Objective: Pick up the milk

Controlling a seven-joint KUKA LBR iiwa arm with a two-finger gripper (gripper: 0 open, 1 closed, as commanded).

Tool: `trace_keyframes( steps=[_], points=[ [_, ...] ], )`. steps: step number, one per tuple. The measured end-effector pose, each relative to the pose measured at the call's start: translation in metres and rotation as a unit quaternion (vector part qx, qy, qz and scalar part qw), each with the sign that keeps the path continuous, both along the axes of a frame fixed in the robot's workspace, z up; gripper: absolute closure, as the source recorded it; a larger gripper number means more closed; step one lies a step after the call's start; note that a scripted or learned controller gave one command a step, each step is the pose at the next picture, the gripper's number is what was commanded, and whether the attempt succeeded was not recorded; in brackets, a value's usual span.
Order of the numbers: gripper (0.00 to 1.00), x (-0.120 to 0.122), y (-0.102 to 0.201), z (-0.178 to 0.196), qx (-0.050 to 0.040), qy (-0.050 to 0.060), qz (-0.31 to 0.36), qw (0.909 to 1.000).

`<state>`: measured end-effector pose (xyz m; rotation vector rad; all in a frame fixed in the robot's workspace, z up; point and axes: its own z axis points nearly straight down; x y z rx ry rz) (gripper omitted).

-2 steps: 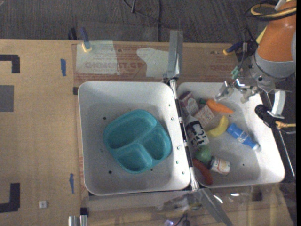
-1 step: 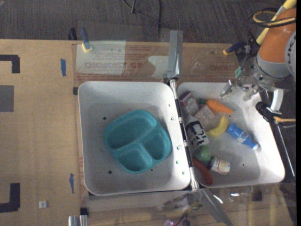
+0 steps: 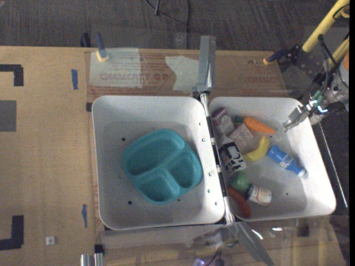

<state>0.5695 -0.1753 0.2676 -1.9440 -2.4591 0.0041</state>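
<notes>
Clutter was judged the main hazard: the milk point(image 3: 232, 156) was wedged against the right bin point(image 3: 324, 173) left wall, touching a banana point(image 3: 258, 148). The gripper point(image 3: 293, 121) was seen released, holding nothing, above the bin's far right, so a neighbour could be seized instead.

Arm at right edge, pincer point(image 3: 299, 117) angled down-left, hanging free

I see my claw point(image 3: 299, 115) up by the right bin's point(image 3: 321, 165) far edge. The milk point(image 3: 232, 156) lies by the banana point(image 3: 258, 149). A teal tray point(image 3: 161, 165) sits in the left bin point(image 3: 111, 148).
</notes>
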Motion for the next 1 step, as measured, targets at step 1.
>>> trace_keyframes(
  steps=[1],
  points=[
    [0.0, -0.0922, 0.0234, -0.1467, 0.0, 0.001, -0.104, 0.9945]
  ],
)
